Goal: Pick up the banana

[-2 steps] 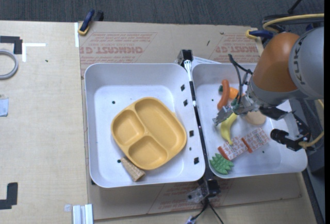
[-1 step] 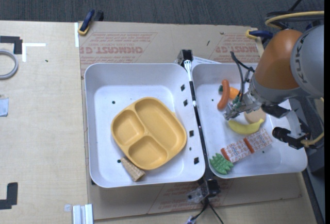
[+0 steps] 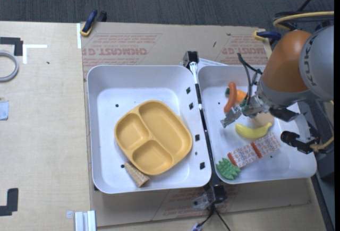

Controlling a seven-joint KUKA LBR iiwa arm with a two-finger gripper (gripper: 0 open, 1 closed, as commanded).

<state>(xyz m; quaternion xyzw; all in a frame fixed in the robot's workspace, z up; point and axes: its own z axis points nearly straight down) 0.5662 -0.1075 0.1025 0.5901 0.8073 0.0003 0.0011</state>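
Observation:
A yellow banana [image 3: 253, 130] lies flat in the right bin [image 3: 297, 169], curved with its ends turned up. My gripper [image 3: 232, 117] hangs just above and to the left of the banana's left end, at the end of the grey arm with the orange band [image 3: 287, 62]. Nothing shows between the gripper and the banana that ties them together; the banana rests on the bin floor. The arm's wrist hides part of the bin behind the banana.
An orange carrot [image 3: 230, 96] lies just behind the gripper. A red-and-white snack packet [image 3: 254, 151] and a green toy [image 3: 228, 169] lie in front of the banana. The left bin [image 3: 101, 118] holds a yellow divided plate [image 3: 153, 137] and a brown piece [image 3: 137, 174].

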